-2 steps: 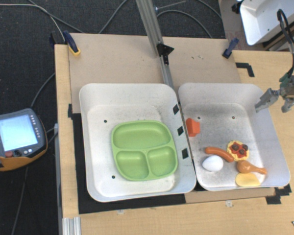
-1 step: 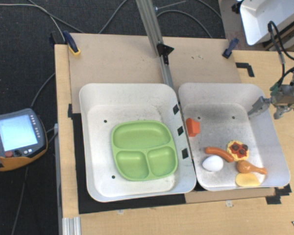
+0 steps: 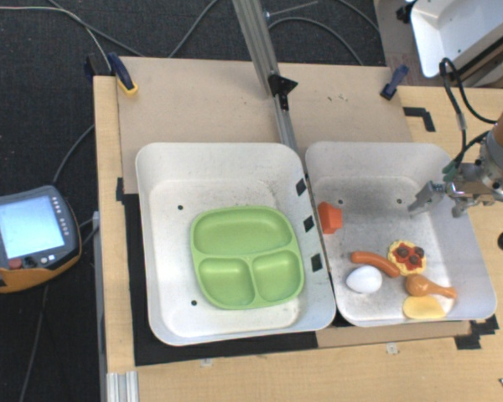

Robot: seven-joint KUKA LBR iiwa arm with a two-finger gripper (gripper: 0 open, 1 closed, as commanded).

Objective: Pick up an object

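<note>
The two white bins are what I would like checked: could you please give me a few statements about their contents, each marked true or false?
1. The green divided plate lies in the left bin. True.
2. The white egg lies in the left bin. False: it lies in the right bin, beside the sausage.
3. The orange block sits near the right bin's left wall. True.
4. The end effector has the small pizza between its fingers. False: the pizza lies on the bin floor, apart from the end effector.
5. The plate's compartments hold toy food. False: all three look bare.
</note>
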